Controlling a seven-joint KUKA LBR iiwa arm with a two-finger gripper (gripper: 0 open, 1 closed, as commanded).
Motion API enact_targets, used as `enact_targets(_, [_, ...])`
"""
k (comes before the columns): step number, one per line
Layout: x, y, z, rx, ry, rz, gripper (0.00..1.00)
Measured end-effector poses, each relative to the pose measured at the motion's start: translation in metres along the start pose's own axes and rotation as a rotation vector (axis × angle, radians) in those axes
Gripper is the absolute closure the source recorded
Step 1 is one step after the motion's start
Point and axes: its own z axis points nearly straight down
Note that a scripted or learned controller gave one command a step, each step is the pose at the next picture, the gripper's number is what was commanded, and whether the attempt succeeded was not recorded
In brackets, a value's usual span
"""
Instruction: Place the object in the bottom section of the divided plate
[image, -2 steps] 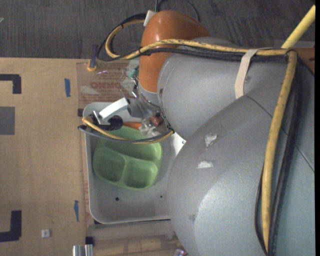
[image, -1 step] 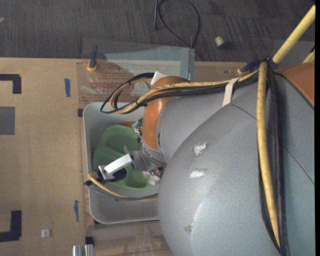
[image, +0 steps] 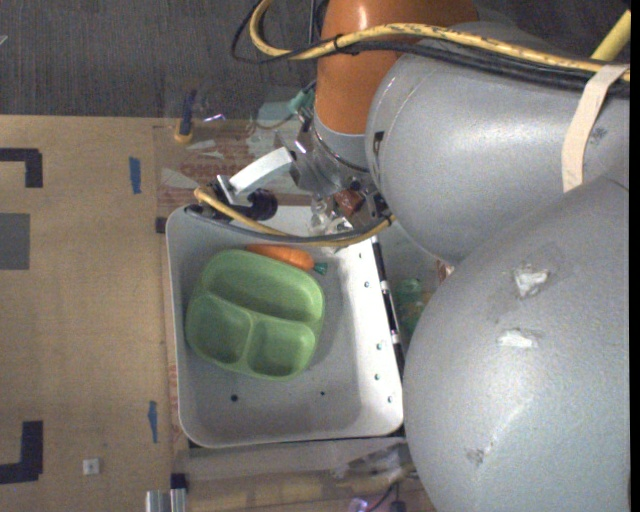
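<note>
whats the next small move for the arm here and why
Probably a short descent toward the orange object, lining the gripper up over it. It lies in the white bin against the top edge of the green divided plate, outside the sections, and the gripper sits just above and to its right, not on it.

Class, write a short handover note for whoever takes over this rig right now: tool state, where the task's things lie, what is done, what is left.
Tool: above the bin's top edge; its state cannot be judged from this view.
Divided plate: green, lying in the white bin; all its sections look bare.
Orange object: carrot-like, lying just beyond the plate's top rim, near the tool.
Done: nothing placed so far.
Left: grasp the orange object and set it in the plate's bottom section.
</note>
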Motion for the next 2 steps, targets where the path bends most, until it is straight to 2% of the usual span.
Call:
enact_targets(1, [-0.066,-0.029,0.088,0.003,-0.007,-0.132,1.0])
enact_targets(2, [-0.045,-0.01,-0.102,0.0,-0.002,-0.142,1.0])
